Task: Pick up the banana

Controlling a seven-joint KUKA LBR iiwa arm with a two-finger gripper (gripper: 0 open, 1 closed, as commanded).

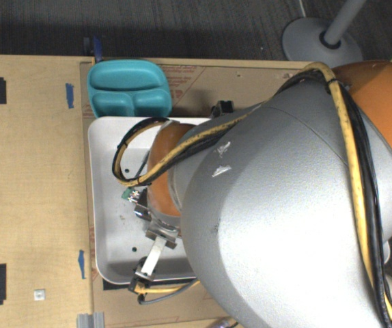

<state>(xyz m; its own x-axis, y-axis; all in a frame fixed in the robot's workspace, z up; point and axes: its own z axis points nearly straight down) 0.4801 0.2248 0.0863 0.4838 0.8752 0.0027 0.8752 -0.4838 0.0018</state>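
Observation:
My grey arm [285,203] reaches in from the right and covers most of the white bin [107,203]. The wrist with its orange band [160,162] hangs low over the bin's middle. The gripper [140,202] points down toward the bin floor at the wrist's left edge, with little of it showing. A yellow cable [124,149] loops over the wrist. The arm hides much of the bin floor; the bare left strip of the floor shows only small dark specks.
A teal moulded plastic piece [129,87] lies just behind the bin's back rim. The cardboard bench top [32,183] stretches to the left, marked with black and blue tape. A grey stand base [312,38] sits at the back right.

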